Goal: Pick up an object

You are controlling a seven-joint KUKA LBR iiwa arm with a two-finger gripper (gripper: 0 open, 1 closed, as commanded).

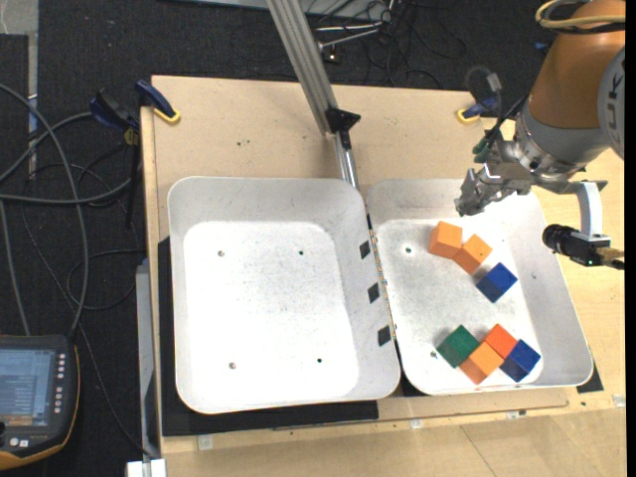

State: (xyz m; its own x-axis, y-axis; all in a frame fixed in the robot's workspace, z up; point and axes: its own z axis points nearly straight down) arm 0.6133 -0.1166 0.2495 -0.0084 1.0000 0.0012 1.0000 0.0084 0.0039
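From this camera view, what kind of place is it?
Probably a robotics lab test bench: a grey and orange arm over two white bins, coloured blocks, cables on a dark floor, and a control pendant.

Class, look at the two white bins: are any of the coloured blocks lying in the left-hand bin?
No. All the blocks lie in the right bin; the left bin shows bare white floor.

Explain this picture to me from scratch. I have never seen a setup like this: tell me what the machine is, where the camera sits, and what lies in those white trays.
One camera looks down at a slant on a wooden bench. The grey and orange machine at right is a robot arm; its gripper hangs above the right bin. That bin contains coloured blocks: two orange blocks and a blue block near the gripper, and a cluster of green, orange and blue ones nearer the front. The left bin sits beside it. Nothing is visibly held.
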